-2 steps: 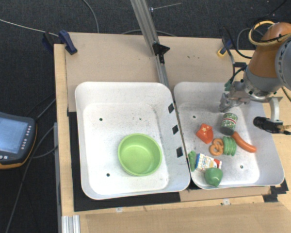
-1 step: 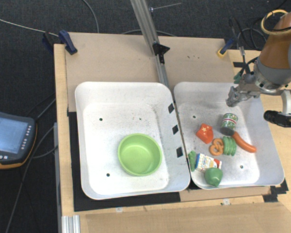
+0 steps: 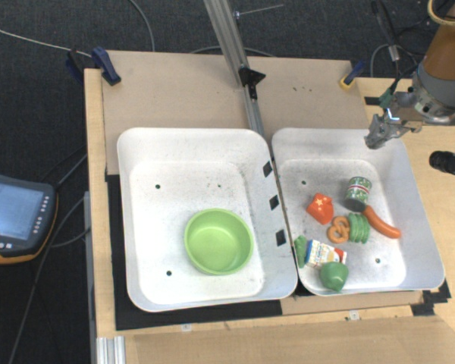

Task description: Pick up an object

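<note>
A: Near edge first. What's in the right bin (image 3: pixel 418 226)?

B: Front corner: green round piece (image 3: pixel 333 276), touching a small white carton (image 3: pixel 321 253) with a green end. Behind those, an orange ring (image 3: pixel 338 229) touching a green ridged piece (image 3: pixel 359 228). Carrot (image 3: pixel 382 222) just right of that, lying at a slant. Red-orange block (image 3: pixel 320 207) left of the ring. Small green-labelled can (image 3: pixel 357 191) furthest back, tilted.

A: Left bin (image 3: pixel 136 165)?

B: Green bowl (image 3: pixel 218 240), upright, toward the front right of it.

A: Gripper?

B: Gripper (image 3: pixel 377 136) is above the right bin's far rim, well apart from the cluster. Nothing between the fingers as far as I can see. Spread or clenched: cannot tell, too small and blurred.

A: Behind that?

B: Brown board (image 3: pixel 182 89) under both bins, blue clamps (image 3: pixel 106 65) at the far corners, metal rail (image 3: pixel 226 32) running back. Pendant (image 3: pixel 15 218) on the floor, left.
</note>
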